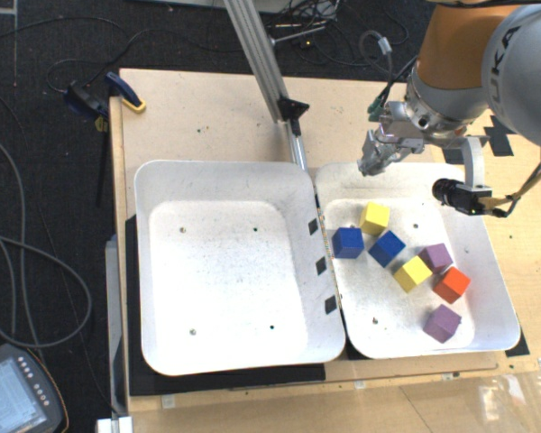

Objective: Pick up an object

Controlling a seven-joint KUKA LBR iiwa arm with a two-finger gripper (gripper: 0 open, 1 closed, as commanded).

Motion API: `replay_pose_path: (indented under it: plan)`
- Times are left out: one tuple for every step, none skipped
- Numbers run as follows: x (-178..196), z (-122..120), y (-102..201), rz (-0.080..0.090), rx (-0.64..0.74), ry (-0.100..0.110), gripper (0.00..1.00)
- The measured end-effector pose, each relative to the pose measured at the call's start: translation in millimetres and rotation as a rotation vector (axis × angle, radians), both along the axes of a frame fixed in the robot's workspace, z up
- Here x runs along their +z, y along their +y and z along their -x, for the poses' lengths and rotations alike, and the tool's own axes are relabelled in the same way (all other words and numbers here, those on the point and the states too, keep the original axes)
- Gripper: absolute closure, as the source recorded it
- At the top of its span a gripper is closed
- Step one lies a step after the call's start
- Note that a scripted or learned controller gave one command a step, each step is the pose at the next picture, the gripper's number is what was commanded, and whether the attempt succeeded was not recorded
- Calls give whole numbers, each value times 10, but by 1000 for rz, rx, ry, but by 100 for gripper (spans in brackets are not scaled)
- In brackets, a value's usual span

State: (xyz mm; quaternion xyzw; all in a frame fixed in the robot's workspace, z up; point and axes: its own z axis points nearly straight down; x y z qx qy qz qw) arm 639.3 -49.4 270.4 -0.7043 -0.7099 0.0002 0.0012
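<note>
Seven cubes crowd the right bin. Gripper hovers above; finger state unclear. Best target: lone purple cube, well clear of neighbours.

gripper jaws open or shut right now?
Cannot tell. The gripper hangs above the right bin's back rim, seen from above; its tip is too small and dark to read. Nothing visibly held.

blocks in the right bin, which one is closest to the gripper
The yellow block at the top of the cluster is closest to the gripper. The second yellow block lies lower, among the purple and orange ones.
</note>
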Motion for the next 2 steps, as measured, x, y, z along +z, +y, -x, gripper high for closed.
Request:
replay_pose_path:
  plan:
    - [-24,32,538,0,0,-1,100]
    - [-241,-66,1090,0,0,0,100]
